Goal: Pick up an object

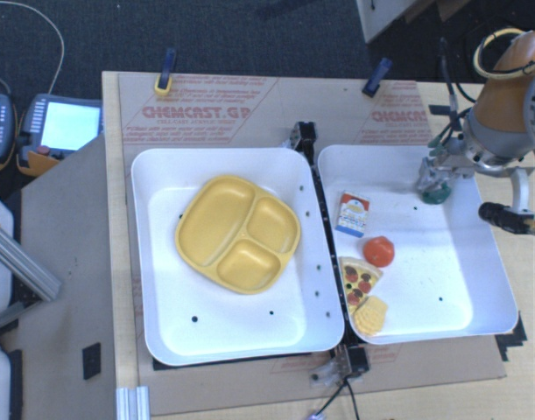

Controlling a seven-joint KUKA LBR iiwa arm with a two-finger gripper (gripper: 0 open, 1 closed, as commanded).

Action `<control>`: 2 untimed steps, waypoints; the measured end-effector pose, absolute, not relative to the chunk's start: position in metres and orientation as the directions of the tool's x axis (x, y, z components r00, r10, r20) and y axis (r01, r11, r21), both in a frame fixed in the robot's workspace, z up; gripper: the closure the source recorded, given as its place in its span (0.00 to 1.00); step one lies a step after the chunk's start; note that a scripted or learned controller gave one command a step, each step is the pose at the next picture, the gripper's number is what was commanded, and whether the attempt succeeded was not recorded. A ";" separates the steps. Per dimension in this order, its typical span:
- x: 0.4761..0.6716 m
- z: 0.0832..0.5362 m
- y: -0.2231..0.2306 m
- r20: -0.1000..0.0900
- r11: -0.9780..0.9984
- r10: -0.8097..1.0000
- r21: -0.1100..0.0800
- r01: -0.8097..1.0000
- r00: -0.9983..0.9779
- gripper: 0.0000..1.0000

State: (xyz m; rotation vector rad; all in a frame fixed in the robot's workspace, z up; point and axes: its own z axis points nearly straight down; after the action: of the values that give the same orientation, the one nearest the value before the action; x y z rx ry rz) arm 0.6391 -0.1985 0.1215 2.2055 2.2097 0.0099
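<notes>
Just below the claw (435, 182), a teal object (437, 194).

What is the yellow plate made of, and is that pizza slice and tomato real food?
The yellow plate looks like moulded plastic: one even colour, smooth matt surface, three rounded compartments. The pizza slice seems a plastic toy, judging by its flat, painted-looking toppings. The tomato is probably plastic too, with a uniform orange-red colour and slight sheen, though the view is too small to be sure.
</notes>
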 end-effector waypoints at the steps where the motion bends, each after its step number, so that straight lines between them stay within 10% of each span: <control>1: 0.641 0.166 -0.203 -0.003 0.001 1.000 0.007 1.000 -0.001 1.00; 2: 0.643 0.231 -0.208 -0.004 0.001 1.000 0.010 1.000 -0.001 1.00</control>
State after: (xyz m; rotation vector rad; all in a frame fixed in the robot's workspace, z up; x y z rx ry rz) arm 0.6433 -0.2080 0.2308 2.2139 2.2151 0.0062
